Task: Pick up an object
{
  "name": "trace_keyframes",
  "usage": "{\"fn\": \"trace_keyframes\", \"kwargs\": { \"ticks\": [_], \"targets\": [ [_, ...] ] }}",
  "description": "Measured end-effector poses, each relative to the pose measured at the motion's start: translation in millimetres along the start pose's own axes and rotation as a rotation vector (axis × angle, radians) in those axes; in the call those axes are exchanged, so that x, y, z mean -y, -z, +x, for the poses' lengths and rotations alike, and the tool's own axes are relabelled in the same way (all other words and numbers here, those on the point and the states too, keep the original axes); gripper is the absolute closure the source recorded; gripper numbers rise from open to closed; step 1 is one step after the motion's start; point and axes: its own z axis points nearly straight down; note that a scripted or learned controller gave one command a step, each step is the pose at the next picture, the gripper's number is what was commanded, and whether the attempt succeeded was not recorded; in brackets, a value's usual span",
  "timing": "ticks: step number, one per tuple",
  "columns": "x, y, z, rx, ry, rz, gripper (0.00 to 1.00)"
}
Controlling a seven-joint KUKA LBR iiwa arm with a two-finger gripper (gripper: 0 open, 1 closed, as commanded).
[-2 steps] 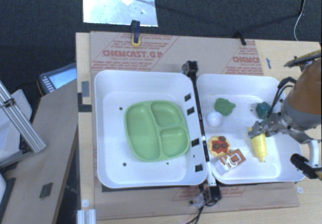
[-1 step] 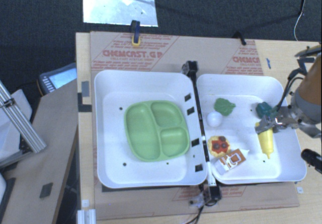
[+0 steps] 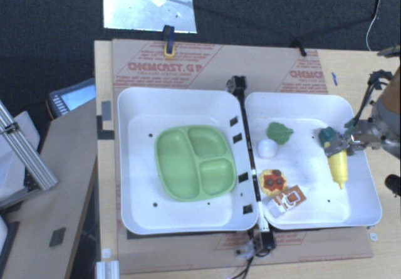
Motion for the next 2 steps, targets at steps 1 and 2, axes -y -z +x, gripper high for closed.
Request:
{"fn": "trace_keyframes", "kwargs": {
  "ticks": [1,2],
  "targets": [
    [0,64,-4,0.001,0.000,-0.002,1.00],
    [-2,63,42,-0.003,0.004,0.005,1.00]
  ]
}}
